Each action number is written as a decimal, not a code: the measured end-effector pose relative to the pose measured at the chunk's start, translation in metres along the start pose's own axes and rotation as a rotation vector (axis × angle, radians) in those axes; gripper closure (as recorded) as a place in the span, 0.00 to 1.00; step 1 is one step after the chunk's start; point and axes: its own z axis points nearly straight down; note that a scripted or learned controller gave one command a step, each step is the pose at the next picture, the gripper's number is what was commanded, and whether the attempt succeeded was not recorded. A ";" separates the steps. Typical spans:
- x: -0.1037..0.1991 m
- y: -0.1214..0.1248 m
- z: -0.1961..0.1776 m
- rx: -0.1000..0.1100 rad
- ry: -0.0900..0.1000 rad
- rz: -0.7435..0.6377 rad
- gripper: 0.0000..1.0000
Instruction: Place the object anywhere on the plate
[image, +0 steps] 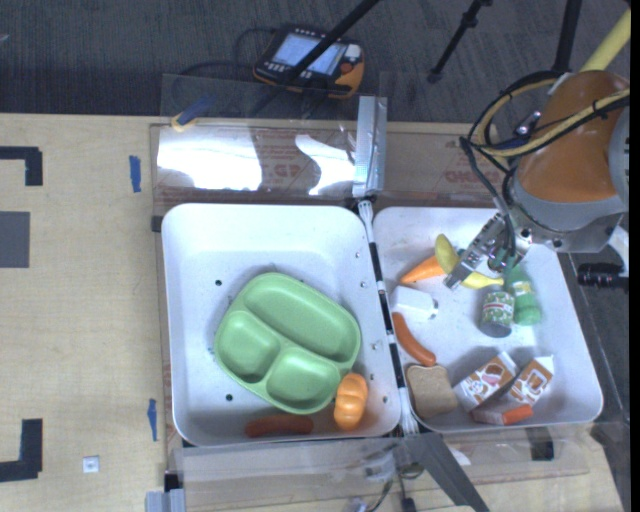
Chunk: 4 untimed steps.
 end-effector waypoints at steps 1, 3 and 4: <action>-0.014 -0.018 0.068 0.003 0.004 -0.150 1.00; 0.090 0.066 0.010 0.001 0.005 -0.574 1.00; 0.122 0.118 0.000 -0.003 -0.002 -0.839 1.00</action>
